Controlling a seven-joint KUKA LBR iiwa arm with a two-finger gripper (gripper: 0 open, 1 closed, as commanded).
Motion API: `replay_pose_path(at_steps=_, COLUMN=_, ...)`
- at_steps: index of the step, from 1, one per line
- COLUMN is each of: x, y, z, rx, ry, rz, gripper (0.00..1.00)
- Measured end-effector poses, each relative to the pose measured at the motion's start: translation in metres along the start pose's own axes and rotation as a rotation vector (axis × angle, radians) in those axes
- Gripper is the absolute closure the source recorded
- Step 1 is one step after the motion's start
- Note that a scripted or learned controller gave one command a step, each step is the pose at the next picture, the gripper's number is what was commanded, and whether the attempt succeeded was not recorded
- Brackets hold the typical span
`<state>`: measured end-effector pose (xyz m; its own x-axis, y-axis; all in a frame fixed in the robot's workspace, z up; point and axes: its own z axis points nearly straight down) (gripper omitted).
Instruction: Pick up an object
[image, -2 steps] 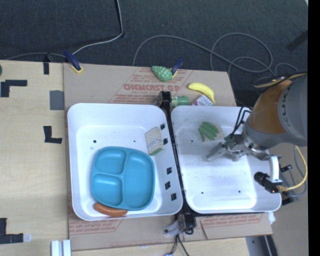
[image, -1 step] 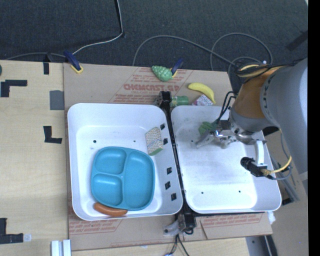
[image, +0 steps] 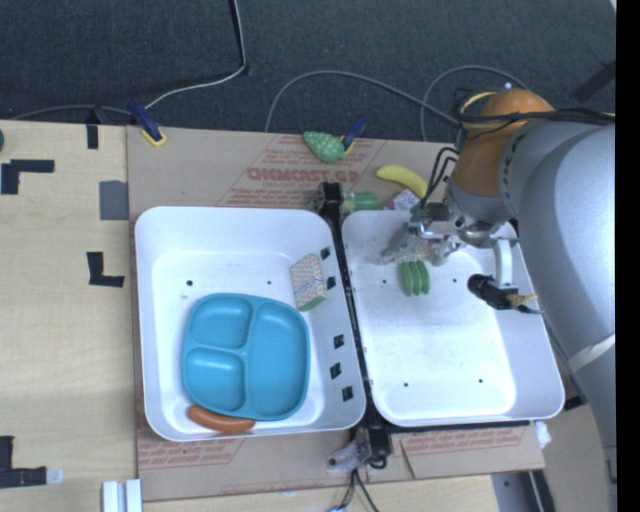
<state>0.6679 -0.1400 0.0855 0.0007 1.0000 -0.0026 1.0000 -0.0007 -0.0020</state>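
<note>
A small green ribbed object (image: 415, 278) lies in the upper left part of the right bin (image: 460, 390). My gripper (image: 420, 245) hangs just above its far end, close to it or touching it; the view does not settle which. The grey arm with its orange band (image: 490, 150) reaches in from the right over the bin's back edge. In the left bin (image: 160, 300) lie a blue divided plate (image: 245, 355), an orange sausage-shaped piece (image: 220, 420) at the plate's front edge, and a pale speckled block (image: 310, 280) leaning by the right wall.
Behind the bins on the cardboard lie a yellow banana (image: 400, 178), a green knobbly object (image: 325, 146) and a small green piece (image: 362, 200). A black divider (image: 345, 310) runs between the bins. Cables cross the dark floor at the back.
</note>
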Motion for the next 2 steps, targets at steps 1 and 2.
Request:
replay_pose_path(at_steps=1, x=0.0264, y=-0.0385, z=-0.0005, rx=-0.004, ry=0.001, rz=-0.002, gripper=0.00)
replay_pose_path(at_steps=2, x=0.0262, y=-0.0388, z=-0.0094, rx=-0.003, ry=0.000, rz=-0.002, gripper=1.00)
